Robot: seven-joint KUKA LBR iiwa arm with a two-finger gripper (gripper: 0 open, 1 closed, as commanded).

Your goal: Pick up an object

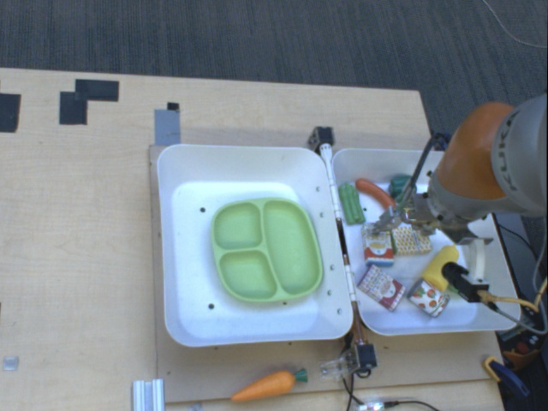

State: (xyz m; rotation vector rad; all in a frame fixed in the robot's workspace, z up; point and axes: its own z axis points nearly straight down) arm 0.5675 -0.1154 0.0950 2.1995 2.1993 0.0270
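Two white bins sit side by side on the bench; nearest the camera, in front of them on the bare wood, lies a carrot (pixel 267 386) with a green top, well outside both bins. The left bin (pixel 175 255) holds a green divided plate (pixel 265 248), three compartments, lying flat. The right bin (pixel 497 315) is the cluttered one; at its near side are two small printed cartons (pixel 382 285) (pixel 430 298) and a yellow piece (pixel 441 265) just beside them. Further back the gripper (pixel 387 223) hangs low over another little carton (pixel 378 247) and a patterned box (pixel 412 242); can't tell if the fingers are spread or closed, and nothing shows between them. Behind it lie a green stick (pixel 350 203), an orange-red piece (pixel 374 192) and a teal thing (pixel 400 184) near the far wall.
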